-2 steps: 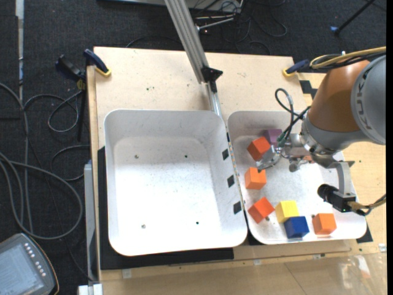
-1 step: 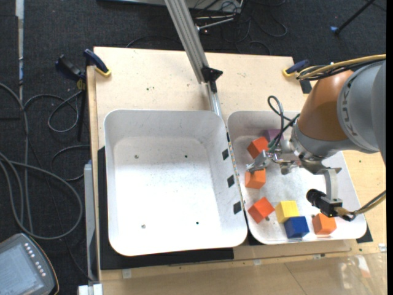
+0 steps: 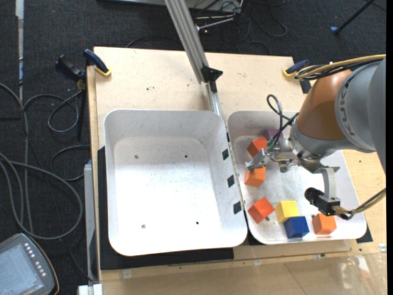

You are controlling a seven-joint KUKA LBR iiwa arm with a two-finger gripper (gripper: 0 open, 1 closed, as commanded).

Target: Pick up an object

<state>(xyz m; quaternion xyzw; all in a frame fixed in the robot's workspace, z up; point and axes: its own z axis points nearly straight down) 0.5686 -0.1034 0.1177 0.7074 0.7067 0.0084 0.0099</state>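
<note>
Partly, arm (image 3: 331, 112) hides purple block (image 3: 272, 133).

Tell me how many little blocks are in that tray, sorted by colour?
Orange blocks: 4
Yellow block: 1
Blue block: 1
Purple block, mostly hidden by the arm: 1
Total: 7, all in the right bin.

The left bin (image 3: 163, 183) offers bare floor for passing; in the right bin (image 3: 353, 192) scattered blocks (image 3: 288, 212) and the arm (image 3: 334, 112) crowd the way
</note>
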